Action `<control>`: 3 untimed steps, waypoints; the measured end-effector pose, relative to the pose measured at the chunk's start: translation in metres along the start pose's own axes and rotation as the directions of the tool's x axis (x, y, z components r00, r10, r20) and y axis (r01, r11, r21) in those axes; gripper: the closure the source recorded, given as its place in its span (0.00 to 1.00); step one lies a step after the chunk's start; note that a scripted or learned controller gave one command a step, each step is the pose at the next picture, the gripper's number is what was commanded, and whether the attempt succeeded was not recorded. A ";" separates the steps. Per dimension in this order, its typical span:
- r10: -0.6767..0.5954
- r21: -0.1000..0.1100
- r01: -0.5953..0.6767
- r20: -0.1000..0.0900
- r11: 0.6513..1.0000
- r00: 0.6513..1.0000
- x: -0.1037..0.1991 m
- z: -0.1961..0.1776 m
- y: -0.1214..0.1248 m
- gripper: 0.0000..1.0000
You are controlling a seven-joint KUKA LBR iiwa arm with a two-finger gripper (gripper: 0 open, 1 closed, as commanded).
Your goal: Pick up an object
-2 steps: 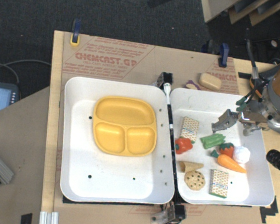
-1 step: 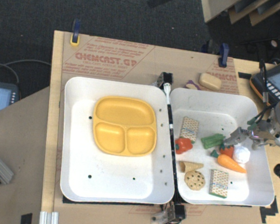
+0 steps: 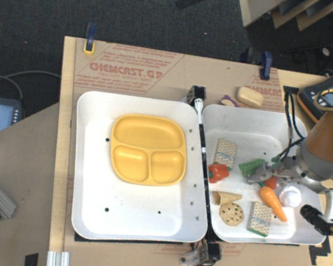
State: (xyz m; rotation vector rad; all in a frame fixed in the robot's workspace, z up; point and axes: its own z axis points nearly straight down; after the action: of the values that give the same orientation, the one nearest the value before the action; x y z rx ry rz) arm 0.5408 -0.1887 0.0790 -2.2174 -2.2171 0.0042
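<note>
Gripper (image 3: 268,171) sits low by the green piece (image 3: 250,167) and carrot (image 3: 273,203) (can't tell its jaws' state), could easily nudge both.

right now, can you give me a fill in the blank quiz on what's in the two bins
1. The yellow tray lies in the ____ bin.
2. The tray is divided into ____ compartments.
3. The carrot in the right bin is coloured ____.
4. The cookie has a ____ outline.

Missing words: left; three; orange; round
</note>
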 end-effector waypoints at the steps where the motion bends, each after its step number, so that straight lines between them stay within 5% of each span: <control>1: 0.001 -0.009 -0.001 0.004 1.000 1.000 -0.001 -0.016 0.002 1.00; 2: -0.001 -0.005 0.001 0.002 1.000 1.000 0.000 -0.016 0.001 0.00; 3: -0.006 -0.013 0.006 0.004 1.000 1.000 0.040 -0.006 0.077 0.00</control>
State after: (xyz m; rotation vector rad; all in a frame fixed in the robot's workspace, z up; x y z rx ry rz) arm 0.6174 -0.1483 0.0851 -2.2193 -2.2321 -0.0062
